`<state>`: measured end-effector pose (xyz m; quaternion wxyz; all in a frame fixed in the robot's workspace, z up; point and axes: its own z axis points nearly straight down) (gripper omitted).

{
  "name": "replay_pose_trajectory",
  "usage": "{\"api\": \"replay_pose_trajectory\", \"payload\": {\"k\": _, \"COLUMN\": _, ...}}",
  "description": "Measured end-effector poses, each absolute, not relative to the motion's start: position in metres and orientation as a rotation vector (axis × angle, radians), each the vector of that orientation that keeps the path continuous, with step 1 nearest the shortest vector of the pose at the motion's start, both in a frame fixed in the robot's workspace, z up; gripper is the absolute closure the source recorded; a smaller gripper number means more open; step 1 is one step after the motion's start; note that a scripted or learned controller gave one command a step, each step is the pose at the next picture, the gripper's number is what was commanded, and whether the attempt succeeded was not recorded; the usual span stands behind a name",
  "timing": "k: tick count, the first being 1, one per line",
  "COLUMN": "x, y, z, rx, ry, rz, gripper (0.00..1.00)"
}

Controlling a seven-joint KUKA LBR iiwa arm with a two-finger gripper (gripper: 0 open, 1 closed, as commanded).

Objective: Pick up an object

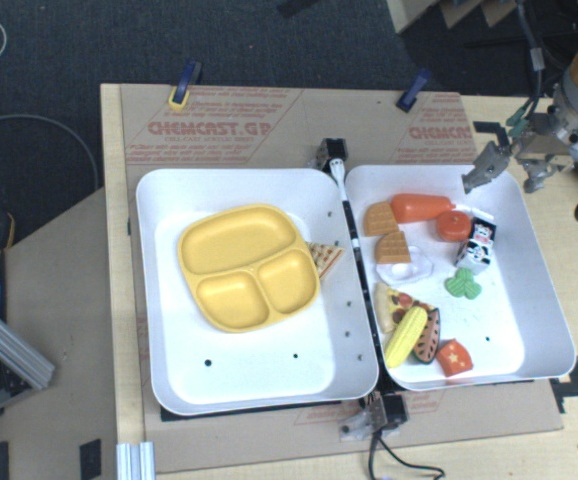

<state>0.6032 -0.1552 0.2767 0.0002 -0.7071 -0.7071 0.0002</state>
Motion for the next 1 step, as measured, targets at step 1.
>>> {"api": "replay_pose_trajectory", "payload": {"k": 1, "x": 0.6015, "y": -0.1496, "z": 0.214, "rx": -2.216, "ry": -2.217, "rz": 0.006, "gripper": 0.0}}
